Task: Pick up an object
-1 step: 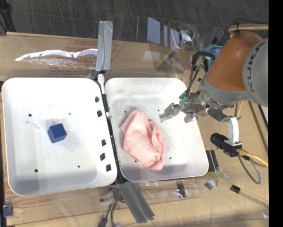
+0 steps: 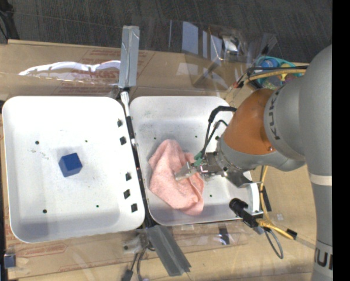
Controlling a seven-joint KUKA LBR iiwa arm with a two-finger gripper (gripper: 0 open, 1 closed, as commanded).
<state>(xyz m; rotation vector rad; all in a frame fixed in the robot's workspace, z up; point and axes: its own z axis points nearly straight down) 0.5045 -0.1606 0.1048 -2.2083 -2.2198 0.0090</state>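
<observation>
Grasp step in hand, by my read: my gripper (image 2: 188, 170) is down in the right bin (image 2: 181, 107), tips right on the pink cloth (image 2: 172, 177) at its right-middle. Metal fingers (image 2: 184, 171) look drawn close together with a fold of cloth bunched at the tips, so I'd call it a pinch on the cloth, though the view is small and I can't swear fabric is actually caught between them (could just be pressing on top).

Cloth sits in the middle of the right bin, toward its near wall, crumpled into a rough slanted heap. Soft, fuzzy, terry-like, with deep folds; no firm edge to grab, so it'll give and stretch rather than lift as one piece.

Next move, as I judge it: straight lift, slow, and watch whether the cloth comes up with the tips or slides out. If only a thin fold is caught, it may peel away under its own weight.

Other candidate: blue cube (image 2: 71, 164) in the left bin (image 2: 23, 116), well apart from me, hard-edged, smooth-looking, small. Both bins are shallow white plastic, glossy, rounded corners, a few dark specks on the floors.
</observation>
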